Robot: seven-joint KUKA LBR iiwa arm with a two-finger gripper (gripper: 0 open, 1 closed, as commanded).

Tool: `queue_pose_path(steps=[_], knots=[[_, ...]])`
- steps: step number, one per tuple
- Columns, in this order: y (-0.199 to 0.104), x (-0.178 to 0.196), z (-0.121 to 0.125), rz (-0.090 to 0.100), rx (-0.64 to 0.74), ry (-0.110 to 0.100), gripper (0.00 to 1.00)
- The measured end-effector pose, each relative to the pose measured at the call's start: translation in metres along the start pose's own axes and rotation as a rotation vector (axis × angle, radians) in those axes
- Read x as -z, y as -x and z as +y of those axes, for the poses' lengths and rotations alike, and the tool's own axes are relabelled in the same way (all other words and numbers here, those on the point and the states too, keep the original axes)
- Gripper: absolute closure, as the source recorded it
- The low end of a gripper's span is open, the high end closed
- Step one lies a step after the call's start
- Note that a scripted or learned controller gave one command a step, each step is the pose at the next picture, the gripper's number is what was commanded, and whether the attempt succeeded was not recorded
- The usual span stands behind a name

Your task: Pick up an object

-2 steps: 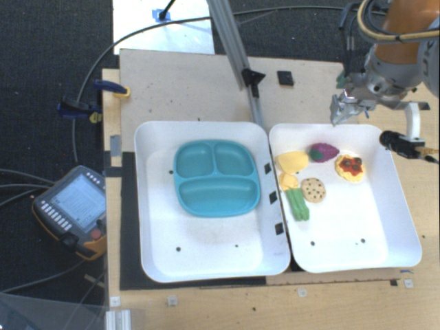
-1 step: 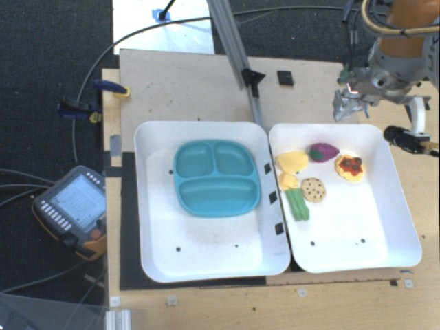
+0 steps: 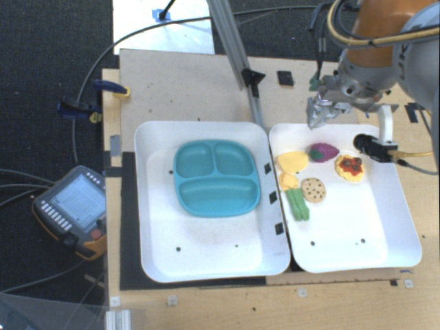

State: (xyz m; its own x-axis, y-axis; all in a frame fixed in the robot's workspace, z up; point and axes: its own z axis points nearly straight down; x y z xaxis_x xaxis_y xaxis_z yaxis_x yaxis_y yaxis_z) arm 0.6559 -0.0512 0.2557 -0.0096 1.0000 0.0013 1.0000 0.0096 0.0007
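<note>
The right bin (image 3: pixel 371 243) holds several small toy foods near its back left. A purple piece (image 3: pixel 322 151) lies beside a yellow piece (image 3: pixel 293 161). A pizza slice with red topping (image 3: pixel 350 168) sits to their right. Below them lie a small yellow bit (image 3: pixel 289 181), a speckled cookie (image 3: pixel 313 189) and a green piece (image 3: pixel 298 203). My gripper (image 3: pixel 317 115) hangs above the back edge of the right bin, up and slightly left of the purple piece. Nothing shows between its fingers.
The left bin (image 3: pixel 158 246) holds a teal divided plate (image 3: pixel 216 177). A slanted grey pole (image 3: pixel 230 33) crosses the bench behind the bins. A teach pendant (image 3: pixel 72 208) lies off the bench at the left.
</note>
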Motion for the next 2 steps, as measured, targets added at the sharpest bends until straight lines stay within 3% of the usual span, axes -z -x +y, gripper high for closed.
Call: queue_pose_path(steps=[2], knots=[[-0.114, -0.011, 0.004, 0.001, 0.001, 0.002, 1.0]])
